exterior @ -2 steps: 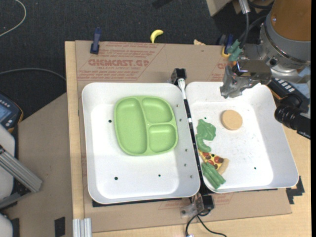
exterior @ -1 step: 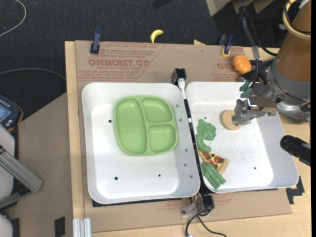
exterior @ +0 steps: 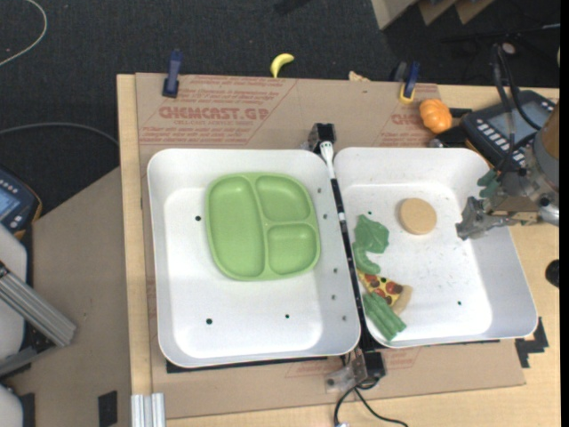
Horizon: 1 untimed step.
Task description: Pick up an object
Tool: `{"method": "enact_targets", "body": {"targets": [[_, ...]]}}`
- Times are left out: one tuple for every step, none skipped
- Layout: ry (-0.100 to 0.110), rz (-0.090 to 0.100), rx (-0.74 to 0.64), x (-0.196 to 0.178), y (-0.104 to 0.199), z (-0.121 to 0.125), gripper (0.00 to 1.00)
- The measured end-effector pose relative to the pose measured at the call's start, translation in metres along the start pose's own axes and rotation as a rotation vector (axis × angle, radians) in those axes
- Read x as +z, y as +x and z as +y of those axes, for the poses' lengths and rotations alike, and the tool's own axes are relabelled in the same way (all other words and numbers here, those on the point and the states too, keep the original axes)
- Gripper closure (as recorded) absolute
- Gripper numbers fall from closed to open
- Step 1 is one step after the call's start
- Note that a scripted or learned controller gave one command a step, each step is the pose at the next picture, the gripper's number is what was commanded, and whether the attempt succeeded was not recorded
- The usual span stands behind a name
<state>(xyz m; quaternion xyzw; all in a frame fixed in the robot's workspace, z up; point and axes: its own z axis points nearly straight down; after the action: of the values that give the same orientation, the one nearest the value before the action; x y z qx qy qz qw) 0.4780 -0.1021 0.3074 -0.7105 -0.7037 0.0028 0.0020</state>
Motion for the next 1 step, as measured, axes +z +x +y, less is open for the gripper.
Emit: {"method": "enact_targets", "body": {"targets": [[-0.015, 0.003, -0.020, -0.0539, 0.1000, 0.0214, 1.00]]}}
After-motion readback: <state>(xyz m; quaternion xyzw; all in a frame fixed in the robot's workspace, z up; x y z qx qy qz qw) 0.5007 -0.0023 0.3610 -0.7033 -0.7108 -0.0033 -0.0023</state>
